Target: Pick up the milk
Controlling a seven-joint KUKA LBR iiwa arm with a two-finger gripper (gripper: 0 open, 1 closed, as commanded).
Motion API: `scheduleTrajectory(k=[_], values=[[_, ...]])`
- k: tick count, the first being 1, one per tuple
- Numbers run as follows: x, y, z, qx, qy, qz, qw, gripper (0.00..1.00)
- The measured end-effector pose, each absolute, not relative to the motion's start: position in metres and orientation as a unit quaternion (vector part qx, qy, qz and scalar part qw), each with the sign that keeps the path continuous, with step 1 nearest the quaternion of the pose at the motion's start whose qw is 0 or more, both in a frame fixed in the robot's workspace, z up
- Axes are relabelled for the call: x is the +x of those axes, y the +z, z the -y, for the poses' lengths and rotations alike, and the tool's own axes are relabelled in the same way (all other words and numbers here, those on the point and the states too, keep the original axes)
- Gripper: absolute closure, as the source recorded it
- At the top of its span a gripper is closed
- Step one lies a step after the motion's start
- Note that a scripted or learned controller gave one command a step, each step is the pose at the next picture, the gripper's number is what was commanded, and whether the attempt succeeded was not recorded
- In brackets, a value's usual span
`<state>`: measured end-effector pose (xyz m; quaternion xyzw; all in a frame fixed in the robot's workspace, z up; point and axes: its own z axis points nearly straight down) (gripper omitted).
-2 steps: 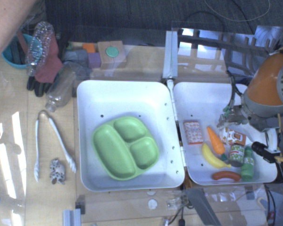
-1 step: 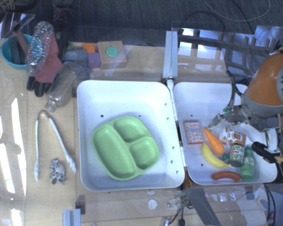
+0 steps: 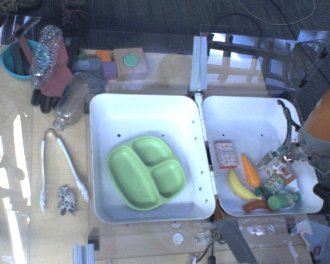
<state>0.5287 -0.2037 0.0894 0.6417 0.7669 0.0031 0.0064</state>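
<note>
In right bin (image 3: 231, 114), we are looking at arm (image 3: 324, 125) reaching over bin's right wall. Gripper (image 3: 276, 159) is hovering in bin's right-centre; we cannot tell its state or whether anything is in it. Milk, we are judging, is small carton (image 3: 279, 179) with brown-white label, lying just below gripper toward bin's near edge, long axis tilted, running toward bin's near-left corner. Carrot (image 3: 251, 170) is lying left of carton, banana (image 3: 239, 186) further left, green item (image 3: 280, 201) just below carton. Red-white box (image 3: 225, 154) is sitting nearer bin's left wall.
</note>
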Motion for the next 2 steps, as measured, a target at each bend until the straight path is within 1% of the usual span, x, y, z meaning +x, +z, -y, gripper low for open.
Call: scheduleTrajectory(k=[1,2], values=[[0.533,0.102,0.203,0.641,0.0058,-0.768,0.011,1.0],[0.525,0.167,0.172,0.728,0.0023,-0.685,0.004,1.0]])
